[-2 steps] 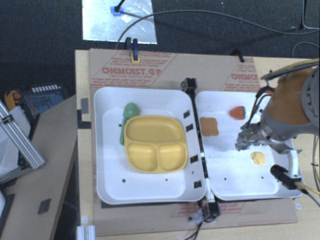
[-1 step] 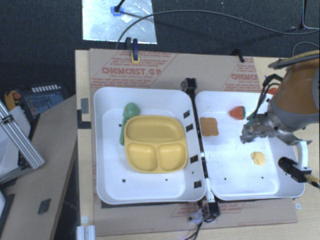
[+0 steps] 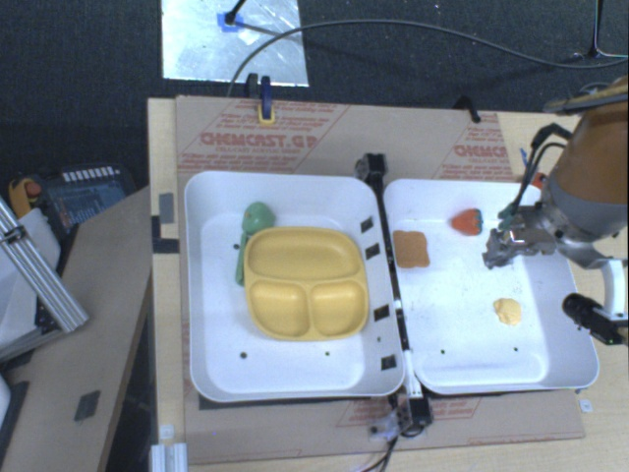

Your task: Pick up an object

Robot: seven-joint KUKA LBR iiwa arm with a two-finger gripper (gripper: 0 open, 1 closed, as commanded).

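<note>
The gripper [image 3: 494, 254] hangs over the right bin [image 3: 472, 362], near its right side. It is dark and small in the view, so I cannot tell how the jaws stand, and nothing is seen between them. Three things lie in this bin. The red piece [image 3: 468, 221] is just up and left of the gripper, close but apart. The brown square [image 3: 411, 249] lies further left, near the bin's left wall. The yellow lump [image 3: 507, 311] lies below the gripper, also apart. In the left bin [image 3: 211, 362] a yellow tray [image 3: 305, 283] rests partly over a green thing [image 3: 254, 226].
</note>
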